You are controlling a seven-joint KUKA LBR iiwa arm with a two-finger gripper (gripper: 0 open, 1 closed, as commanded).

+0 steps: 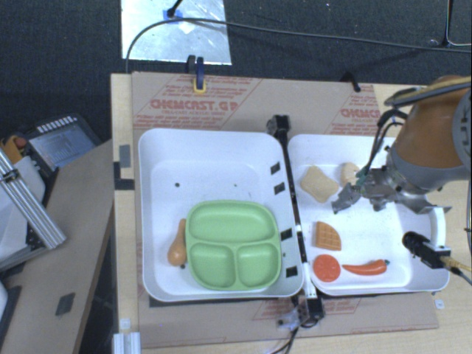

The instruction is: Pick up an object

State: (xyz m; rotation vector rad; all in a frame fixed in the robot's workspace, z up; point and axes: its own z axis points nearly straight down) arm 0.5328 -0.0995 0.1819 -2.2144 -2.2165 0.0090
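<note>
My gripper (344,200) hangs over the middle of the right bin (369,147), pointing left, with nothing seen between its fingertips. Just to its left lies a beige bread piece (318,184), and a smaller beige chunk (349,172) sits right above the gripper. Below the gripper rest a waffle piece (328,236), a red tomato slice (327,268) and a red chili pepper (365,268) along the bin's front.
The left bin (206,153) holds a green divided plate (232,243) and a brown drumstick-like item (178,245) beside the plate's left edge. The arm's orange band (435,131) looms over the right bin's right side. A divider with black clips (286,190) separates the bins.
</note>
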